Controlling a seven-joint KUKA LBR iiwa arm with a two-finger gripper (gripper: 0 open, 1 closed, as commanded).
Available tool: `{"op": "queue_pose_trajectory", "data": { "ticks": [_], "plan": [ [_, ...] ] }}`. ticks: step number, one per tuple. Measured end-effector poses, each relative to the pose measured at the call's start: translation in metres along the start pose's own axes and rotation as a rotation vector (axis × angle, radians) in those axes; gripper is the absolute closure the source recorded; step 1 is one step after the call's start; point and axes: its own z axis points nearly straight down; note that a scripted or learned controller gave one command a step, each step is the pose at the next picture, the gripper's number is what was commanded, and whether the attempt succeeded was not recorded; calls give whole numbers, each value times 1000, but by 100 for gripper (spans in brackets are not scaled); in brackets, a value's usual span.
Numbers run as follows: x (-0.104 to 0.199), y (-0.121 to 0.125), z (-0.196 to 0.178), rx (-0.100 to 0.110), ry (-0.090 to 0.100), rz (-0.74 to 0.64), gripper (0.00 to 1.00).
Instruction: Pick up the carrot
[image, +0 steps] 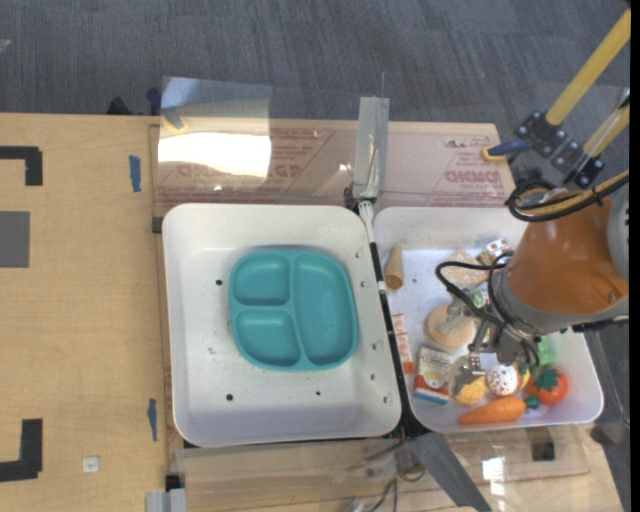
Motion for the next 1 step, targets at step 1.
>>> {"op": "queue_pose_trajectory", "data": {
  "ticks": [1],
  "plan": [
    [-6, 0, -10, 1, -20, 1, 100]
  ]
}}
